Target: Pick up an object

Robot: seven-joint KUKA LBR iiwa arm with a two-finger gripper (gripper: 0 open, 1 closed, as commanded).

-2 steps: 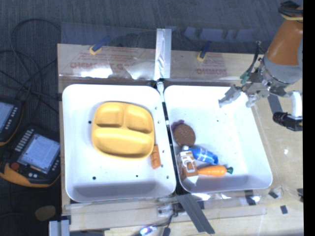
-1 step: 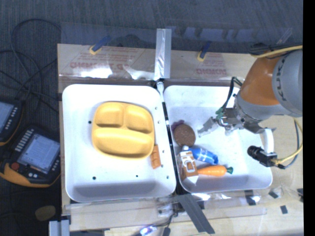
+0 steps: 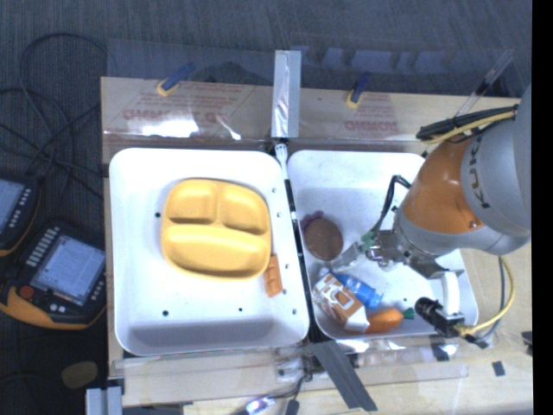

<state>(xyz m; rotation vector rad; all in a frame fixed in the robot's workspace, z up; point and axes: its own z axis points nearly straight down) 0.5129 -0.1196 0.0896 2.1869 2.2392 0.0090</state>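
A table (image 3: 389, 111) seen from above carries two shallow white bins side by side. The left bin (image 3: 138, 318) fills the centre-left of the frame and holds a yellow divided tray (image 3: 216, 227), which lies upside down in its upper middle. A small orange piece (image 3: 274, 277) lies just beside the tray's lower right corner, near the wall between the bins.

The right bin (image 3: 346, 184) sits in the centre-right of the frame. A grey arm with an orange band (image 3: 436, 201) reaches in from the right edge and covers much of this bin's right half. Its pincer (image 3: 373, 245) hangs low in the middle of the bin; whether it is released or clenched cannot be told, and nothing is seen in its grasp.

The things to pick lie in the lower left part of the right bin. A round brown object (image 3: 322, 236) sits to the left of the pincer, near it. Below it lies a blue bottle (image 3: 359, 290), tilted, touching a brown and white carton (image 3: 337, 301). An orange carrot (image 3: 384, 320) lies along the bin's lower edge, just beside the carton.

At the left edge of the frame, off the table, are black cables (image 3: 52, 145) and a handheld control pad (image 3: 56, 275).
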